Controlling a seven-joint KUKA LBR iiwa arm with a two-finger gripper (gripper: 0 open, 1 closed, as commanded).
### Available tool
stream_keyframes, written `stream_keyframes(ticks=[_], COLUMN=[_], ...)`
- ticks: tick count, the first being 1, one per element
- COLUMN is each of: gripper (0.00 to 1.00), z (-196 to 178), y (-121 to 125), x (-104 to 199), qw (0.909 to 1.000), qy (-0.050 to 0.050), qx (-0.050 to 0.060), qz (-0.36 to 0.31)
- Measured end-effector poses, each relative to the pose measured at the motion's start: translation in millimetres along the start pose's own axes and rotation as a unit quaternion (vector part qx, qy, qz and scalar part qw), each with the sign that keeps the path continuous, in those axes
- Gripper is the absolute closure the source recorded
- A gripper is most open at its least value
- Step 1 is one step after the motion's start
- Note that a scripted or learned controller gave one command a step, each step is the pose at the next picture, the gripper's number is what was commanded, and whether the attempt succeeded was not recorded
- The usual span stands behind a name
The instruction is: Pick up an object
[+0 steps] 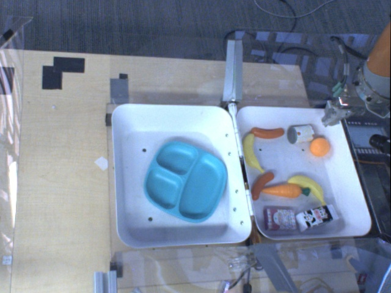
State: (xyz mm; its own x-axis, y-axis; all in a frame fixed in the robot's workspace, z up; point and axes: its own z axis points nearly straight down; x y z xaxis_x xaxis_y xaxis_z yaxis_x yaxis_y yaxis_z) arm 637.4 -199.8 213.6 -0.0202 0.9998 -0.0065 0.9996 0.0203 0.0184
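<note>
While fingers' (335, 110) state is unreadable, pale wooden bench (61, 163), dark carpet (153, 11), loose cable (293, 5).

Right bin (360, 191) crowded with food items; clear room around the orange (319, 147).

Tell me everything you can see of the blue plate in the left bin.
The blue plate is a rounded-square divided dish, looking like smooth plastic, with three compartments: two smaller ones on the left side, one large one on the right. It lies flat and face up, turned slightly askew, near the middle of the left bin. It rests on the bin floor, apart from the walls.
</note>
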Motion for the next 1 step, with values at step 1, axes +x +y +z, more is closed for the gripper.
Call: stream_keyframes(ticks=[1], gripper=[1.0], z=[-86.6], y=[-12.6], x=[41.1], qw=[0.9999], qy=[0.002], qx=[0.005], qz=[0.012])
